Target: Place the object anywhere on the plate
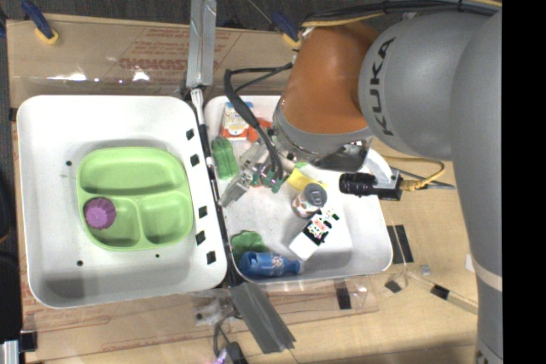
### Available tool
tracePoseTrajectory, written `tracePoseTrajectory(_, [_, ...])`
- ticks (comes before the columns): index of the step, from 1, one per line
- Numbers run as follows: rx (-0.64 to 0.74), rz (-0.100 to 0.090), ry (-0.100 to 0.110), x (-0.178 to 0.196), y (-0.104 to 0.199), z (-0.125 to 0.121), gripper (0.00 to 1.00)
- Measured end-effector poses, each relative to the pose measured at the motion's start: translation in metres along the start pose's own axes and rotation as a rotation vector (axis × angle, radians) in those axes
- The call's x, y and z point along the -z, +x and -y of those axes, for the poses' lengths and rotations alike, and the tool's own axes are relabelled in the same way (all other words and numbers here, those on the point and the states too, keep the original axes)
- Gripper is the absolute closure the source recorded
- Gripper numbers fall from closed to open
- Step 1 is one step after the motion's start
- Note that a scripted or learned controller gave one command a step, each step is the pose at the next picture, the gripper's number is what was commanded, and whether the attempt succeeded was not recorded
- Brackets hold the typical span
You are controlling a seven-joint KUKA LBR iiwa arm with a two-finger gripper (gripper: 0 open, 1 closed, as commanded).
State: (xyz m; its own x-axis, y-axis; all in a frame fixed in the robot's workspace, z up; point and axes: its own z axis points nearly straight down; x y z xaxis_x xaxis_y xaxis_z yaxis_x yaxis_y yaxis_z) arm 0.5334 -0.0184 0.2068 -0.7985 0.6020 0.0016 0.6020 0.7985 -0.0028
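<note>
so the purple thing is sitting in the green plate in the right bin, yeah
Not quite: the camera view shows the purple thing in a lower compartment of the green plate, but that plate sits in the left bin, not the right one.

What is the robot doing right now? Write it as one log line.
arm: over right bin | gripper: among clutter | plate: left bin, purple object on it | blue bottle: right bin
</note>
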Motion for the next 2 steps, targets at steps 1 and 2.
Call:
tracePoseTrajectory(1, [-0.256, 0.004, -0.004, 0.072, 0.038, 0.043, 0.00])
tracePoseTrajectory(2, [-0.024, -0.002, 0.000, 0.016, 0.095, -0.030, 0.00])
